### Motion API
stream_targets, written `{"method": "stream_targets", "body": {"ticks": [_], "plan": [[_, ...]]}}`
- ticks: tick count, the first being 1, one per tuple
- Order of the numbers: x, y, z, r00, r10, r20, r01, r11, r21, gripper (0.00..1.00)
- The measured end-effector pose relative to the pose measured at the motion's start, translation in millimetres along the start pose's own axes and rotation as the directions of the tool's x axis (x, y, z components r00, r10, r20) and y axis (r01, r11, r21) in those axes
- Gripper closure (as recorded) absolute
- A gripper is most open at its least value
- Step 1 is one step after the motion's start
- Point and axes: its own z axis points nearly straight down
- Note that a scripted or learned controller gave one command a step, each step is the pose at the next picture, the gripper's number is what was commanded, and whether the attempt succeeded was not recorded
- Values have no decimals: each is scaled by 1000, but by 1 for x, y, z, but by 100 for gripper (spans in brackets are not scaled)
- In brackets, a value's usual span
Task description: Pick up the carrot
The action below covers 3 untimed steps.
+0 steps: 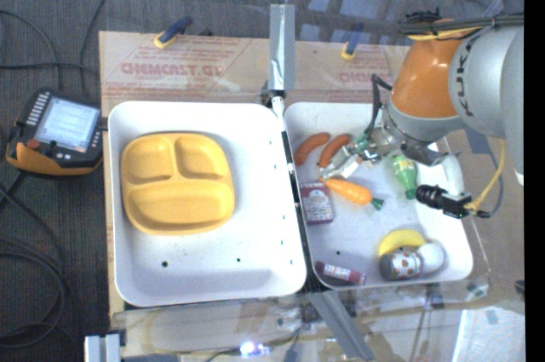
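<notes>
Camera view, looking down at a slant on the tabletop. The arm (460, 88) enters from the right and its claw (353, 156) hangs low over the right bin (464, 262). We see metal finger parts near the upper middle of that bin, but we cannot tell whether they are spread or pressed together; nothing visibly sits between them.

The carrot (350, 191) lies on the bin floor just below and slightly left of the claw in this view, its long axis slanting down to the right, with its dark green stem end (375, 203) toward the right. We judge it close to the claw, yet we cannot tell whether the two touch.

Hazards, as we judge them. Two sausages (322, 148) lie just up-left of the claw, and a small dark jar (317, 203) stands beside the carrot's thick end; a closing grip placed a little too far left could catch one of these instead. A green item (404, 175) lies just right of the claw and could be nudged aside. The carrot is tapered and smooth, so a grip near its thin end may squeeze it out sideways. The left bin (149, 262) holds a yellow tray (178, 181), well apart from the work.
</notes>
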Motion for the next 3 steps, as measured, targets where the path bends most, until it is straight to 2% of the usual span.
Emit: {"method": "stream_targets", "body": {"ticks": [1, 2, 3], "plan": [[7, -42, 39, 999, 43, 7, -43, 999, -26, 0], [-25, -87, 40, 989, 146, 0, -146, 989, -3, 0], [-24, -86, 31, 990, 144, -2, -144, 990, -4, 100]]}}
